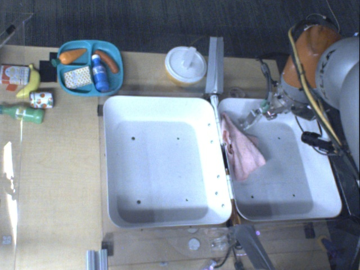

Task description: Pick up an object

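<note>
Pink cloth (243, 151) was seen crumpled against the left wall of the right bin (292, 207), draped partly over the rim, so an approach from its free right edge was judged easiest. The gripper (256, 117) was poised just beyond its far end, nothing visibly held.

blue tray (115, 66) w/ food, back-left | lidded cup (185, 65) behind bins | banana (31, 82), can (41, 99) far left

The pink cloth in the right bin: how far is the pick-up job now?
Nothing looks done: the cloth lies in the right bin against its left wall. In hand: the gripper is above the bin's upper part, near the cloth's top corner. Left: grasping and lifting.
</note>
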Motion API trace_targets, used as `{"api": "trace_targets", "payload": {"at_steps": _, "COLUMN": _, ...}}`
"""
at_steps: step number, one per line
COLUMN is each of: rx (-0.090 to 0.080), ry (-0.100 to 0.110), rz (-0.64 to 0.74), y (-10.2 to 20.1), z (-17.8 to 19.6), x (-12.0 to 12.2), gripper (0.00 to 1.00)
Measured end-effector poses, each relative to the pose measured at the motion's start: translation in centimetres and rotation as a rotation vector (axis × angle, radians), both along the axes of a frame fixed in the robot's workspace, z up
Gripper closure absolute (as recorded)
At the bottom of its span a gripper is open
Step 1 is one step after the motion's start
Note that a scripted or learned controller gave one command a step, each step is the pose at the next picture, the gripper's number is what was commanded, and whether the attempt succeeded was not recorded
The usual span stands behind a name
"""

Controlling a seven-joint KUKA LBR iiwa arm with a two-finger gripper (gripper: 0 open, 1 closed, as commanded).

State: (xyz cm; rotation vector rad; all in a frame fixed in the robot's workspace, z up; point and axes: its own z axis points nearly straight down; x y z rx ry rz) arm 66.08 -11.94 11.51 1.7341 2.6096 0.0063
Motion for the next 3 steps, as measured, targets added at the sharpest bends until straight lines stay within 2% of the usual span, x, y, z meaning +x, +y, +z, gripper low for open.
{"api": "trace_targets", "payload": {"at_steps": 1, "rx": -0.001, "ry": -0.003, "rz": 0.032, "y": 1.3, "z": -2.6, "x": -4.2, "gripper": 0.0}}
{"api": "trace_targets", "payload": {"at_steps": 2, "rx": 0.0, "ry": 0.003, "rz": 0.001, "y": 0.2, "z": 1.1, "x": -2.3, "gripper": 0.0}}
{"api": "trace_targets", "payload": {"at_steps": 3, "rx": -0.001, "ry": -0.009, "rz": 0.02, "y": 1.3, "z": -2.3, "x": -9.5, "gripper": 0.0}}
